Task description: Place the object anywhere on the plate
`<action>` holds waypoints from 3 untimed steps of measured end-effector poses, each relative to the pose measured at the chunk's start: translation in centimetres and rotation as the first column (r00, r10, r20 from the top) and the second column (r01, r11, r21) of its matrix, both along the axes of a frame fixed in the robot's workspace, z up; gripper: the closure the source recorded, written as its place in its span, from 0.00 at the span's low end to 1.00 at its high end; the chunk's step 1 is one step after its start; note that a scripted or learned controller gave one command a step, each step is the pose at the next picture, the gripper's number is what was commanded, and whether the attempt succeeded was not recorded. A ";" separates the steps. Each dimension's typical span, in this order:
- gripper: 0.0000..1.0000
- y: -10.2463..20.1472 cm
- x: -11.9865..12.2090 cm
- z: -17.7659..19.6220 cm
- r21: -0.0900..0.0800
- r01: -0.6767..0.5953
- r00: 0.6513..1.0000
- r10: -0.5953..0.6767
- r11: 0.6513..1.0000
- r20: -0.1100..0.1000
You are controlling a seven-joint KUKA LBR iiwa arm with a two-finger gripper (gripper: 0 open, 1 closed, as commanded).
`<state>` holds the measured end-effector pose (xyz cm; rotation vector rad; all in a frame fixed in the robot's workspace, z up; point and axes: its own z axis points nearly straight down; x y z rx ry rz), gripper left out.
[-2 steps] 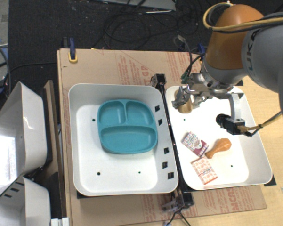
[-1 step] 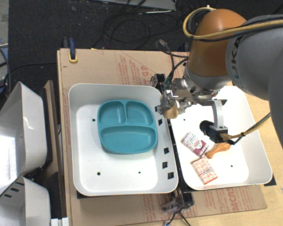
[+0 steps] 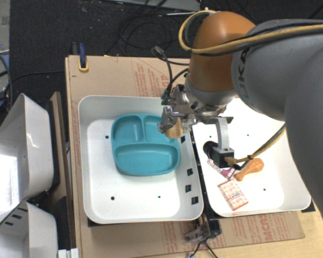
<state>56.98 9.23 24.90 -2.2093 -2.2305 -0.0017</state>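
Observation:
A teal divided plate (image 3: 145,147) lies in the left white bin (image 3: 97,187). My gripper (image 3: 172,127) hangs over the plate's upper right corner, close to the wall between the two bins. A small tan object (image 3: 174,130) sits between its fingers, held just above the plate's rim. The arm's orange band and grey body cover the upper part of the right bin.
The right bin (image 3: 279,198) holds an orange pear-shaped object (image 3: 250,168), a red-and-white patterned packet (image 3: 234,193) and a small pink piece (image 3: 219,169). Both bins rest on a cardboard sheet (image 3: 129,74). Two more white bins (image 3: 19,149) stand at the left.

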 end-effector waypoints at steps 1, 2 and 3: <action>1.00 5.6 -2.3 -1.1 -0.001 0.000 1.000 0.000 1.000 -0.003; 1.00 7.9 -2.7 -1.0 -0.002 0.003 1.000 -0.003 1.000 -0.001; 0.00 7.7 -2.6 -1.0 -0.003 0.006 1.000 -0.006 1.000 0.000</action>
